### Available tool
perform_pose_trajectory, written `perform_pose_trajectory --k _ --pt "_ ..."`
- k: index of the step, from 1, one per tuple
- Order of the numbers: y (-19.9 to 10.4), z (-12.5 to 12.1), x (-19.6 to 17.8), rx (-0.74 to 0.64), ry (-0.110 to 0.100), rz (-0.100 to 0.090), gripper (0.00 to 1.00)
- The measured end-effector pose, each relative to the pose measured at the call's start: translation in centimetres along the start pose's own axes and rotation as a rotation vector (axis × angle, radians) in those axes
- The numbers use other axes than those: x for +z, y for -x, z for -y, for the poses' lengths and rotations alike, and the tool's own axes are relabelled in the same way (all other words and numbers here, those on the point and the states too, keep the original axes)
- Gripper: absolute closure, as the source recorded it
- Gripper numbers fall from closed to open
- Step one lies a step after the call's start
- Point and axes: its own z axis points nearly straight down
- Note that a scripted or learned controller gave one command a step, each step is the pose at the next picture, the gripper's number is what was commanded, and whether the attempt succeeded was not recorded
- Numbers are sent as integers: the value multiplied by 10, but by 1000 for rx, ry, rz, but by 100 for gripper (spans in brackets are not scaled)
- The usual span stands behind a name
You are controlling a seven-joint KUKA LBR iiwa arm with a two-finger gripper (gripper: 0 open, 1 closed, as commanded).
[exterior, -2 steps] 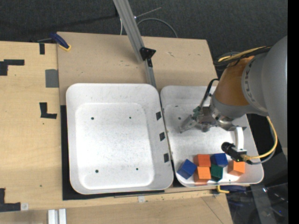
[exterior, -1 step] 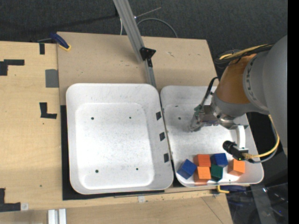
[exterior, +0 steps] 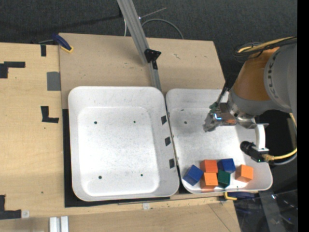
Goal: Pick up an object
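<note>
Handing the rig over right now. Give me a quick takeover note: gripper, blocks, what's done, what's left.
Gripper: over the middle of the right bin, above bare floor, nothing visible between its fingers; whether they are open or shut is not clear.
Blocks: all clustered at the near end of the right bin. Blue block at the left of the group, orange block with another orange block beside it, a second blue block, green block, and an orange block at the right end.
Left bin: no blocks in it.
Done: no pick yet.
Left: move to the cluster, grasp one block, lift.
</note>
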Motion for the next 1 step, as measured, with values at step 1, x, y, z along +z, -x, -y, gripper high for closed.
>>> perform_pose_trajectory --k 1 --pt "0 1 -42 -1 1 0 100"
